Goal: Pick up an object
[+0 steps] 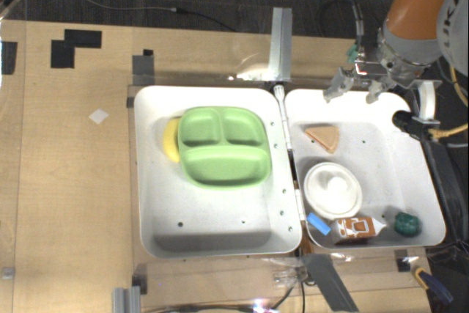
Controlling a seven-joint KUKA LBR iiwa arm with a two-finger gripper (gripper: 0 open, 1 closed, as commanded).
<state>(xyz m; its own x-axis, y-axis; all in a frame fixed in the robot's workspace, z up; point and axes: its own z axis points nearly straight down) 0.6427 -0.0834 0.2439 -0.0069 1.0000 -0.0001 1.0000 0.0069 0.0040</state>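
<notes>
While the gripper (357,89) hangs spread and empty above the right bin's (381,130) far rim, the pick has not begun.

With its fingers (335,89) parted and nothing between them, every object rests untouched: inside the right bin, a tan wedge (323,137) lies nearest the gripper, a white bowl (333,188) sits nearer the camera, and a brown carton (355,228), a blue piece (317,223) and a dark green lump (407,224) line the near wall. Left of that bin, a green divided plate (222,145) covers a yellow item (171,140). Descent, closing and lift all remain, I judge.
</notes>
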